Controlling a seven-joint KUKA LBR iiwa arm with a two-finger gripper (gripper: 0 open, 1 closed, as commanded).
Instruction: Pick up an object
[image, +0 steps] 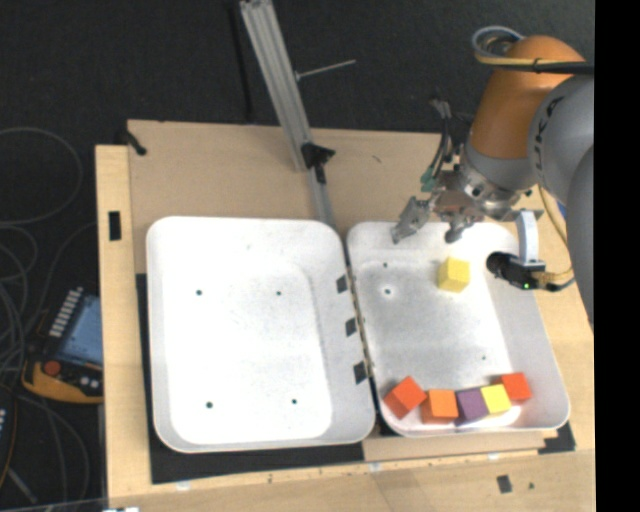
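A yellow cube (453, 274) lies in the upper middle of the right bin (520, 330). Along that bin's front edge sits a row of cubes: a red-orange one (404, 396), an orange one (440, 403), a purple one (470, 404), a yellow one (496, 399) and a red one (516, 386). My gripper (432, 224) hangs over the bin's back edge, just above and left of the lone yellow cube. Its fingers (407, 222) are spread open with nothing between them.
The left bin (200, 260) stands beside the right one, with small clips along their shared edge. A slanted metal pole (290, 110) rises behind the bins. Cables and a handheld pendant (70, 345) lie off the bench at left.
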